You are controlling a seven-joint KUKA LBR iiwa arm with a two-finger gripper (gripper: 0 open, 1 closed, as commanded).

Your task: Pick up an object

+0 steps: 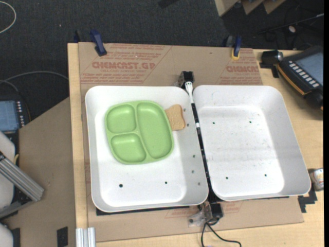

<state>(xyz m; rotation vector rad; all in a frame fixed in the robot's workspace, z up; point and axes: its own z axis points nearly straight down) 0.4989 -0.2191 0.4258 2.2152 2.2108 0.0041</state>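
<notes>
Jaws: we cannot tell their state from this camera view.
Nearest candidate: tan slab (176, 117), a small flat piece like a cracker or slice of toast, lying in the left bin (149, 189) near its upper right corner, touching the right rim of the green plate (139, 131).
Slab, handling: we judge it light, thin and stiff, possibly brittle; a gentle pinch across its two long edges suits it, though it lies very flat against the bin floor.
Slab, long axis: runs roughly up and down the view, tilted slightly, upper end leaning left.
Second candidate: green plate, three compartments, resting in the upper left half of the left bin.
Plate, handling: we judge it light, rigid, smooth plastic, likely slippery; the raised rim or a divider ridge gives the best hold.
Plate, long axis: slightly wider than tall, the largest compartment on its right side.
Right bin (288, 138): beside the left bin, their rims touching.
Tabletop (123, 60): printed cardboard sheet under both bins.
</notes>
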